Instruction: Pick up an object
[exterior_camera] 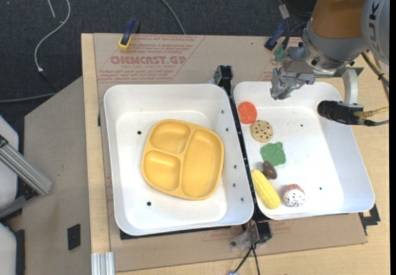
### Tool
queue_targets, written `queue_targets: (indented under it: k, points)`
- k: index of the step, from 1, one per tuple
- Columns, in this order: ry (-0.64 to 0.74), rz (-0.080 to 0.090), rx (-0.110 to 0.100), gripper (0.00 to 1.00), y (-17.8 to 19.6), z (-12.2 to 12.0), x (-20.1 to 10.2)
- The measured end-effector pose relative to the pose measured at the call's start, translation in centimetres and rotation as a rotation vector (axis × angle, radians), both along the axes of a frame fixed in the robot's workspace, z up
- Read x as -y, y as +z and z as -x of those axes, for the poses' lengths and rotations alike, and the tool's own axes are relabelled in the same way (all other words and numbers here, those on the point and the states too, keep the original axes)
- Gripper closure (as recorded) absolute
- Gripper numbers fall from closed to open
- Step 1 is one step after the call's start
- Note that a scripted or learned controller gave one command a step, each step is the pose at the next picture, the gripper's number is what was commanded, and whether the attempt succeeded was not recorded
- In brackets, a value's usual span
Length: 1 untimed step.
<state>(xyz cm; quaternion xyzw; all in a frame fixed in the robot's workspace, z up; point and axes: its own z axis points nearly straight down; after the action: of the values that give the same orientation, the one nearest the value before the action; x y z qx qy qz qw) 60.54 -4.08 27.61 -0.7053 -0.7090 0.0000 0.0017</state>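
My gripper (282,89) hangs over the far left part of the right bin (334,162), fingers pointing down, with nothing seen between them. Along that bin's left side lie an orange-red round piece (247,112), a chocolate-chip cookie (262,130), a green broccoli-like piece (273,153), a small brown item (270,171), a yellow corn cob (265,189) and a white and pink sprinkled ball (294,196). The gripper stands above and to the right of the orange-red piece, apart from it.
The left bin (117,144) holds a yellow divided plate (183,159). A black cylinder part (337,111) juts over the right bin's far right. Clamps (223,74) sit between the bins. Cables lie on the dark floor behind.
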Motion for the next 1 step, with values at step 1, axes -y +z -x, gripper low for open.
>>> queue_targets:
  k: [1]
  points:
    - [0.0,0.0,-0.002,1.0,-2.39,-0.92,-4.73]
